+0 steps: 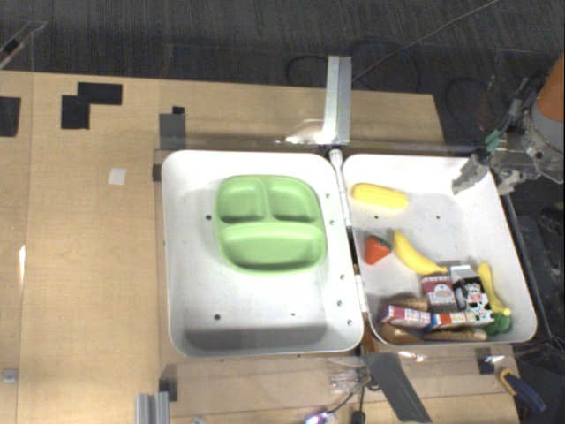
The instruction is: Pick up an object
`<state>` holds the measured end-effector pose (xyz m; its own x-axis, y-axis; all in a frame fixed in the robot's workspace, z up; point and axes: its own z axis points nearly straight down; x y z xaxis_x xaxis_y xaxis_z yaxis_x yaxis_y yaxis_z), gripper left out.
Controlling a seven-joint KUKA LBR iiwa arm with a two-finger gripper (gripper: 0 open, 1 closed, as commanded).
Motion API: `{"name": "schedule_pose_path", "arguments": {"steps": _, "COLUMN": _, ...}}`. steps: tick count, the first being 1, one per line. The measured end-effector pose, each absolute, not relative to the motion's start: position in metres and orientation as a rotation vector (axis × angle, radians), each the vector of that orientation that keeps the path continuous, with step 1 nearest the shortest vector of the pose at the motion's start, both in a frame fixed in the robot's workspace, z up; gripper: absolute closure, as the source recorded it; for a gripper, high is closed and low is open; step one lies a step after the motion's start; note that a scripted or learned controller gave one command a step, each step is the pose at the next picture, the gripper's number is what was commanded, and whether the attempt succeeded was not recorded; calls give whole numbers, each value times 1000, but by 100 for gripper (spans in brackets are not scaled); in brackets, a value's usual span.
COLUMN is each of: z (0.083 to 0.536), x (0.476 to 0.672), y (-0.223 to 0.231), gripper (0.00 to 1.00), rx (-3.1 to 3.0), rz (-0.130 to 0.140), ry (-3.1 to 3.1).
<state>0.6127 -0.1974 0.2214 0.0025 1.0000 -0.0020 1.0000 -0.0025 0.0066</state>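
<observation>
The right bin [441,210] holds a yellow oblong fruit [380,196] near its back left and a small red fruit [377,249] with a green top. A banana [415,254] lies beside the red fruit. Several small cartons [455,290] and wrappers [415,314] are piled in the front right corner. My gripper [487,180] hovers over the bin's back right corner, well apart from every object. Its two fingers are spread, one grey fingertip [465,177] pointing down-left, and nothing is between them.
A green divided plate [269,221] lies in the left bin [190,263]. A metal post [339,104] stands behind the ridge where the bins meet. Cables run over the dark floor behind the bench. The arm's wrist [543,126] sits at the right edge.
</observation>
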Motion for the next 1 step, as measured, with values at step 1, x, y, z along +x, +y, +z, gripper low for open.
{"name": "schedule_pose_path", "arguments": {"steps": 1, "z": 95, "x": 595, "y": -145, "gripper": 0, "rx": 2154, "rz": 7, "ry": 2281}}
